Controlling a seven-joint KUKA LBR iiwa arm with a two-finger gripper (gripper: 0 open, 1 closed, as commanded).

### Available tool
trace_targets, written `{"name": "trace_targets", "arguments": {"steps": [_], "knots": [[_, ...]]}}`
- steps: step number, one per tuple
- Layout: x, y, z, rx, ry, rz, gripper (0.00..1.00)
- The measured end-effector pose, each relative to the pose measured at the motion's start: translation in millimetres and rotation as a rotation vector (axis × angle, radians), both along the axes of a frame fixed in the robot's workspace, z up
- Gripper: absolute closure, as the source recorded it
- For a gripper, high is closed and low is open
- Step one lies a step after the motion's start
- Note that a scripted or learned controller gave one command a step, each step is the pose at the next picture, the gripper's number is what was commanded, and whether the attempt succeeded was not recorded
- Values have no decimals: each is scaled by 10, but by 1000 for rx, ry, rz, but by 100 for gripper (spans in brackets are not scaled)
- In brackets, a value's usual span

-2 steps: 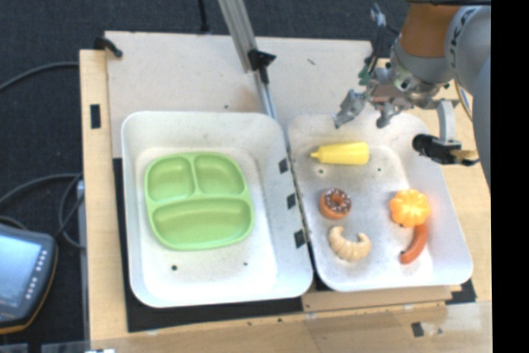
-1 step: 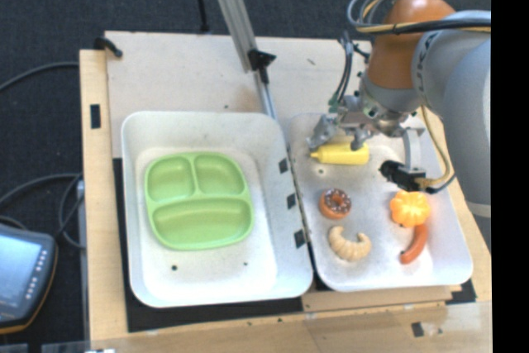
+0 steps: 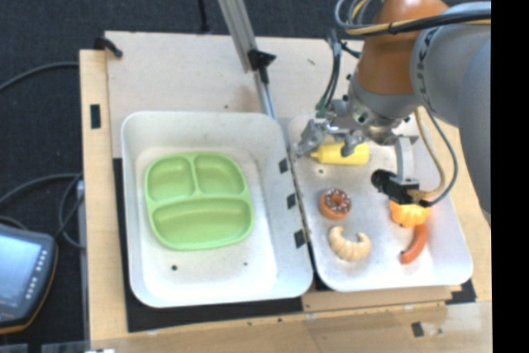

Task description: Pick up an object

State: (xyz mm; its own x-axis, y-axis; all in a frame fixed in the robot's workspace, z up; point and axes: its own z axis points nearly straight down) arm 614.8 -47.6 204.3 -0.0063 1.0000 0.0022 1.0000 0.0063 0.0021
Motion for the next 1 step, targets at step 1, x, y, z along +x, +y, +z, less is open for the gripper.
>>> {"name": "trace_targets", "arguments": {"steps": [1], "knots": [[-483, 146, -32, -3, 5, -7, 0]]}}
